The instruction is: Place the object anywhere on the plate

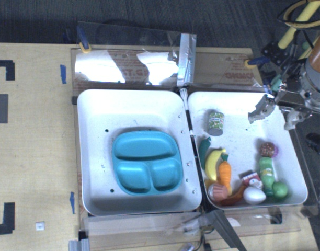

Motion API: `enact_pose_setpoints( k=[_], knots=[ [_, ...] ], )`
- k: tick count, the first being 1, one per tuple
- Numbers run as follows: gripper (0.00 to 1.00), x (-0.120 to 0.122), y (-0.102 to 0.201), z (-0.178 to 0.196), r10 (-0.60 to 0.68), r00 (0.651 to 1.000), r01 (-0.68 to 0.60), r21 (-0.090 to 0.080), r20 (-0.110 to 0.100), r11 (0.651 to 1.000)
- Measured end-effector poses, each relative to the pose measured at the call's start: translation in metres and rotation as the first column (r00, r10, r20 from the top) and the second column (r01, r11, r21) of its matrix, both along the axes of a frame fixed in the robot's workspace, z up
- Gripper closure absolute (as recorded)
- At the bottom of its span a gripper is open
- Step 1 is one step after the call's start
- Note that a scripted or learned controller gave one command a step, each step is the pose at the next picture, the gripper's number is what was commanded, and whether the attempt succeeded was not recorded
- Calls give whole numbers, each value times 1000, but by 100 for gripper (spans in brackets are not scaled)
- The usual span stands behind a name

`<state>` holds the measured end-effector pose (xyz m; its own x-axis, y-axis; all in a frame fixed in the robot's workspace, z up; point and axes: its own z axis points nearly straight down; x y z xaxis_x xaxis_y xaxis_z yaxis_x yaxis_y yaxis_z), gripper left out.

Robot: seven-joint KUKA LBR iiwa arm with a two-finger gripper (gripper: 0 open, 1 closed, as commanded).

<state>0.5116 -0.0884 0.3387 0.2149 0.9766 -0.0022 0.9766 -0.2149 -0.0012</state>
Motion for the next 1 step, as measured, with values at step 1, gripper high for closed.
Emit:
enact_pose_setpoints(
  k=[1],
  knots=[
    [0,0,0,0,0,1000,0,0,0,1000]
  ],
)
